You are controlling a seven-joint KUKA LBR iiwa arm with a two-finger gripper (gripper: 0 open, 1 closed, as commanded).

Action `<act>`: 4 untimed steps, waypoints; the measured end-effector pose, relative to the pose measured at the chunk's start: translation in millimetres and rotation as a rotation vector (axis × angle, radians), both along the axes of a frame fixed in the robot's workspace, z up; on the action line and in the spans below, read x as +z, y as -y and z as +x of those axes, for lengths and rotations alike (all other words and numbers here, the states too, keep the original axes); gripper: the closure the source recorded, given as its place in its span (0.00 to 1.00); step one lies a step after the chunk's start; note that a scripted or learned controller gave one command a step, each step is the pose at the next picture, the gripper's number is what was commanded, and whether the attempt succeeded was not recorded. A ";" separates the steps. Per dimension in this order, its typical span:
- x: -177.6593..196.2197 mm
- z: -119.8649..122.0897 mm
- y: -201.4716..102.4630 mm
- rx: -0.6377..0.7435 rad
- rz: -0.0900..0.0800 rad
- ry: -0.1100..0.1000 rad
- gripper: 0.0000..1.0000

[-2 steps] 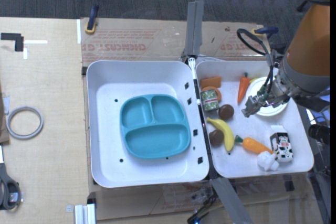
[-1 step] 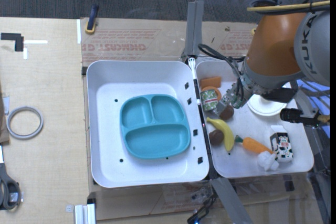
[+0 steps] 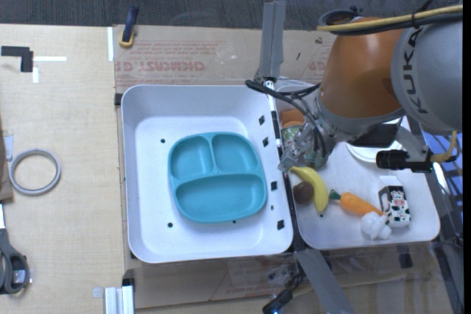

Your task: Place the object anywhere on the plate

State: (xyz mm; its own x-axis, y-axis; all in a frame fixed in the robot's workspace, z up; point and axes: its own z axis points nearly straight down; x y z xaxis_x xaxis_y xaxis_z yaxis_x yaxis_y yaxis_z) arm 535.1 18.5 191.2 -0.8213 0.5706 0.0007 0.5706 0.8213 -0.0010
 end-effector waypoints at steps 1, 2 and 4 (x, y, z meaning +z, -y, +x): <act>48.9 -17.9 -63.6 0.339 0.000 0.004 1.00; 81.2 38.6 -106.8 0.341 0.000 0.003 1.00; 90.3 39.8 -106.2 0.339 0.000 0.006 1.00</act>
